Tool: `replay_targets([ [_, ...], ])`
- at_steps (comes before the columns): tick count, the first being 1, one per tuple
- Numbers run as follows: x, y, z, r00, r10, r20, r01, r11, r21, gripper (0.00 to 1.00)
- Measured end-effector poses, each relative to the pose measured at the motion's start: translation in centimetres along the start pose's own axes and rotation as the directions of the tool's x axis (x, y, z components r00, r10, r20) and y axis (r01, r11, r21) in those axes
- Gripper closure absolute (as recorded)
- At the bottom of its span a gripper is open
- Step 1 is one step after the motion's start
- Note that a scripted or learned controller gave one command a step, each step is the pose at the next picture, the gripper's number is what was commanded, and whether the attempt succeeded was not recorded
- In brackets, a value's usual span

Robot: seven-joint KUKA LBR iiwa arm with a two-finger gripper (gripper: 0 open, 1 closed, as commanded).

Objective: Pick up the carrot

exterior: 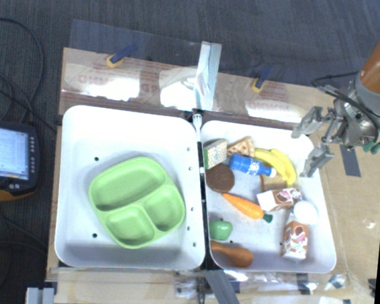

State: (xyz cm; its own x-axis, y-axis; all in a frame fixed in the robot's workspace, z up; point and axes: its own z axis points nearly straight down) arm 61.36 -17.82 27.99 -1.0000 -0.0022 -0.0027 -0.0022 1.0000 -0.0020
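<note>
An orange carrot (244, 205) with a small green tip lies slantwise in the middle of the right bin (323, 216). It rests between a brown round cookie (220, 177) on its left and a small snack box (278, 198) on its right. My gripper (316, 142) hangs over the bin's far right corner, well up and to the right of the carrot. Its fingers stand open and nothing is between them.
Around the carrot the right bin also holds a banana (281, 163), a blue bottle (250, 166), a white egg (304, 211), a small carton (295, 238), a green pepper (221, 230) and a brown sausage (232, 255). The left bin (84, 130) holds a green divided plate (137, 200).
</note>
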Motion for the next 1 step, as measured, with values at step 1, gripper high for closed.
replay_targets([
  [1, 4.61, 3.9, 14.8, 0.996, 0.091, -0.016, -0.091, 0.996, -0.005, 0.0],
])
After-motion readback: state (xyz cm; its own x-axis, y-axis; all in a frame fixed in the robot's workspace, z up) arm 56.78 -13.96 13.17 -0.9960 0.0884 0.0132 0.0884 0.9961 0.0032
